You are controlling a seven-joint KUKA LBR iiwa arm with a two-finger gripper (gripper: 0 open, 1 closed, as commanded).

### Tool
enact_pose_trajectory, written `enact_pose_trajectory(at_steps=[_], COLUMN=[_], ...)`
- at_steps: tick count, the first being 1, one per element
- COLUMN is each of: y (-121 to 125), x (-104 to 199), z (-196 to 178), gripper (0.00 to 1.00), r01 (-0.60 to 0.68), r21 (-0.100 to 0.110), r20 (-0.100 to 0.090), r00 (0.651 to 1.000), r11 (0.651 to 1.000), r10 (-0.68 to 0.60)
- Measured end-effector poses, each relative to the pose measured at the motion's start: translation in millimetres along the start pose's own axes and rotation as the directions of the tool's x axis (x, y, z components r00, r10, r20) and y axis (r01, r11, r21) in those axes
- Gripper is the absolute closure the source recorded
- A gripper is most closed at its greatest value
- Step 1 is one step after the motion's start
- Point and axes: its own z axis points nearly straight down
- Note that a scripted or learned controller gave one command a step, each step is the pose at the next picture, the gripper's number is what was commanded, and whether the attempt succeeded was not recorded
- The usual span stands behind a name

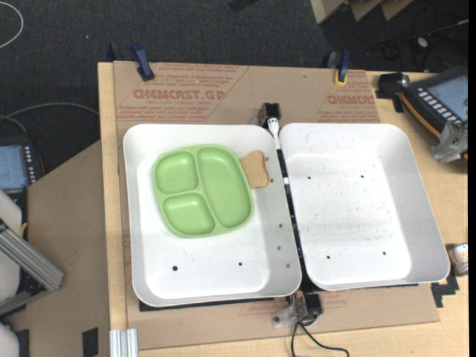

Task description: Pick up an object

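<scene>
**Tan piece lies beside green plate in left bin**

A small tan rectangular piece (255, 169) lies flat in the left bin (145, 229), in its upper right part, near the wall shared with the right bin (357, 207). Its long axis runs from the far side of the bin toward the near side, with the near end leaning slightly right. Its left edge touches the right rim of a green divided plate (223, 188), or overlaps it a little. The plate sits in the upper left half of the same bin, its long compartment facing the tan piece. Both bins rest on a cardboard sheet (178, 88) with red lettering, held by a blue clamp (141, 62) at the far edge. Whether the gripper is wide or narrow cannot be told, nor how the tan piece lies relative to it.
</scene>
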Motion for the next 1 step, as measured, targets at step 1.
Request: enact_pose_trajectory(at_steps=[1], y=[-11.0], x=[40.4], z=[71.8], gripper=[1.00], r01=[0.005], r21=[0.018], r20=[-0.007], r00=[1.000], r11=[1.000], r10=[-0.004])
